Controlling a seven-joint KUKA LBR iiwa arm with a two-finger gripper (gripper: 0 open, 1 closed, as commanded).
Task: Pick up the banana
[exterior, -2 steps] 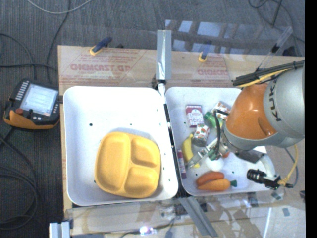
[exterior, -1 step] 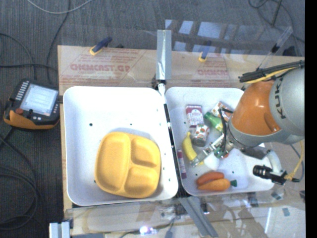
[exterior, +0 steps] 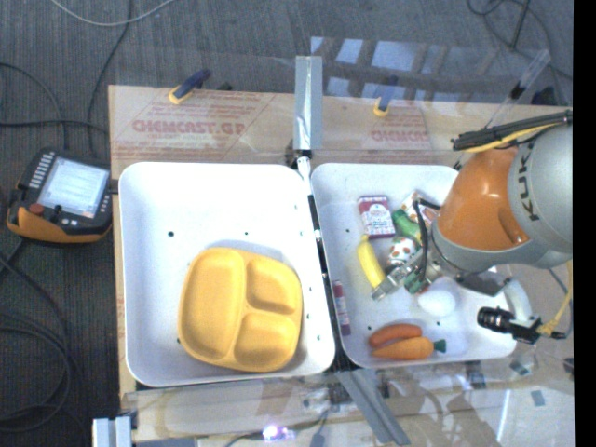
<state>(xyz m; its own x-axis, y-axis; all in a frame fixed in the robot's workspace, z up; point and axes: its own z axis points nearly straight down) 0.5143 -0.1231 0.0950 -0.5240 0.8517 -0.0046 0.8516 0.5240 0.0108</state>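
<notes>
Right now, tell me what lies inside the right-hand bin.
The right bin holds a banana, a small red box, two carrots, a white egg-like thing and some green items. The gripper sits beside the banana. The arm covers the bin's far-right part.

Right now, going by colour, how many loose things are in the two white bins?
Yellow: 2, the sectioned tray in the left bin and the banana in the right bin
Orange: 2, the carrots
Red: 1, the small carton
White: 1, the egg-like thing
Total: 6, leaving out what the arm partly hides
</notes>
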